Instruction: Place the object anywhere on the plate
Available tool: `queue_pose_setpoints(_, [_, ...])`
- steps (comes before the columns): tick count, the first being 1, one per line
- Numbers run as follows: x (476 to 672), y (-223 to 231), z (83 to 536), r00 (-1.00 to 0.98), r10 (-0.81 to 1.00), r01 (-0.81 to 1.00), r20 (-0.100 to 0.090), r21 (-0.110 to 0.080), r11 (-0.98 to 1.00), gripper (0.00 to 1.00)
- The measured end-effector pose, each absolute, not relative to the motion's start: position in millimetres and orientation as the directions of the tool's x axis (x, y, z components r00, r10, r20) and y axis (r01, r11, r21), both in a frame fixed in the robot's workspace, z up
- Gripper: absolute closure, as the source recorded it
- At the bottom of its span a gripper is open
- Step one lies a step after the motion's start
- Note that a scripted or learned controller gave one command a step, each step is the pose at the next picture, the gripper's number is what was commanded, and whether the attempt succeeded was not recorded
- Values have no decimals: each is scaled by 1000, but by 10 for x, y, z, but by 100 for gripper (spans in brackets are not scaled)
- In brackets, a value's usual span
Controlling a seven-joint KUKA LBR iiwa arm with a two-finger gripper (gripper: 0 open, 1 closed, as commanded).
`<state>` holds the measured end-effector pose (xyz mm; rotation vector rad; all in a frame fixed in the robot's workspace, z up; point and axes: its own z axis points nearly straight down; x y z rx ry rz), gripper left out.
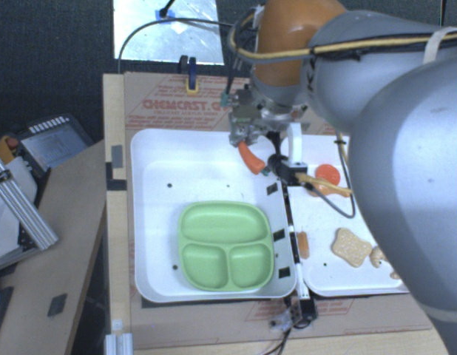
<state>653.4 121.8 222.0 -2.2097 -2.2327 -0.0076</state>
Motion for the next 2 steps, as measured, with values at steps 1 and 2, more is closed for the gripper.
queue_pose_setpoints(1, [6534,1428,2331,-7,1000,1000,2,2,7,100])
queue_pose_setpoints(2, [6431,1387,2332,-1,1000,1000,0,0,1,100])
